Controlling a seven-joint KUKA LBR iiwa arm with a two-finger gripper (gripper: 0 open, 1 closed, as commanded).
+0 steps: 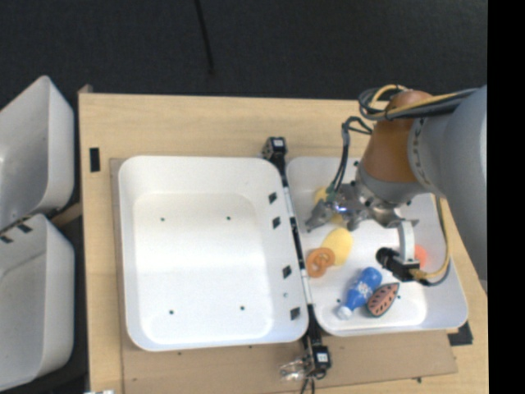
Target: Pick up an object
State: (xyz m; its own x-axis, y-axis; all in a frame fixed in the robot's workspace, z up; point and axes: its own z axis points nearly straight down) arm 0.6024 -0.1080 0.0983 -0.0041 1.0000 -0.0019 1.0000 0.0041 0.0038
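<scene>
**Over the right bin, above a scatter of small things**

Dark floor surrounds a pale wooden bench (197, 130), and on it sit two shallow white bins side by side. Largest of all that I can call mine is my arm (447, 150), grey and bulky, reaching in from the right, with the orange band (392, 146) above my wrist. Cables loop around that wrist.

Next in size is the left bin (201, 253), its white floor bare apart from a few small dark dots. Beside it, touching along a hinged seam of black clips, is the right bin (443, 302), and I hang over its upper half.

My gripper (332, 212) points down and to the left, near the seam between the bins. Whether my fingers are spread or closed I cannot tell; they blur against the white floor, and I see nothing held between them.

Just below my gripper lies a yellow object (337, 241), and touching its lower left side is an orange ring (318, 260). Nearer the front wall rests a blue bottle with a white cap (359, 290), tilted, and just beside it on the right a brown oval object (382, 300). A small yellow piece (321, 195) peeks out just above my gripper.
</scene>
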